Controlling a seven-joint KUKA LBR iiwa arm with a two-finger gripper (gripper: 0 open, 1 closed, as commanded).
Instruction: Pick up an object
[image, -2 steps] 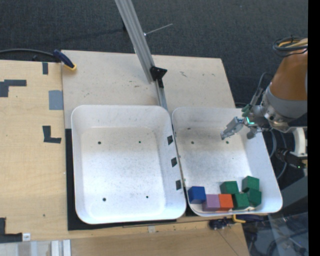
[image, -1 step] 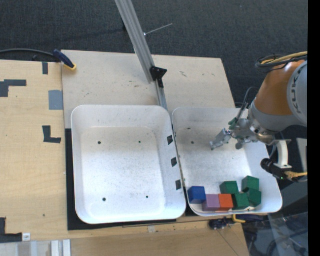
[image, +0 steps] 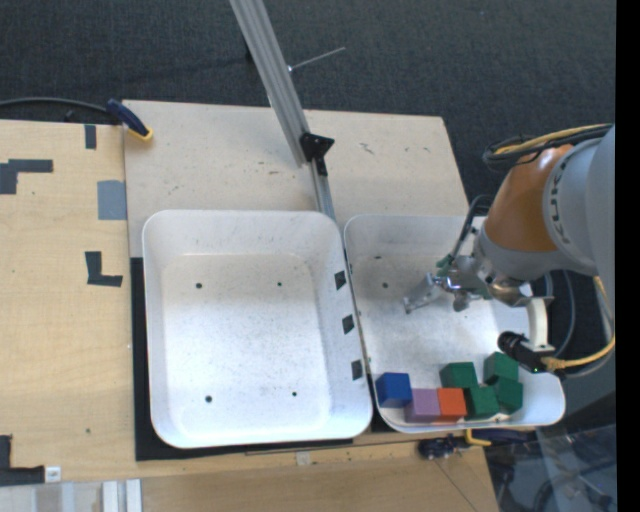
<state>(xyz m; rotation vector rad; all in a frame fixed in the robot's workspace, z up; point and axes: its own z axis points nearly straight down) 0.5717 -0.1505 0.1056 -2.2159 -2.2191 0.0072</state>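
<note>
In the right bin (image: 400, 250), my gripper (image: 428, 296) hangs over the bare middle of the floor, with nothing seen in it. The blocks lie apart from it along the bin's near edge: a blue cube (image: 394, 388), a purple block (image: 426, 403), an orange block (image: 452, 402) and several green blocks (image: 488, 386) bunched in the near right corner. The grey arm with its orange band (image: 520, 210) comes in from the right above the bin.
The left bin (image: 160, 300) stands beside the right one, their rims touching. A slanted metal rail (image: 280, 80) runs down from the top to the bins' shared far corner. Black cables (image: 560, 360) loop off the right bin's right edge.
</note>
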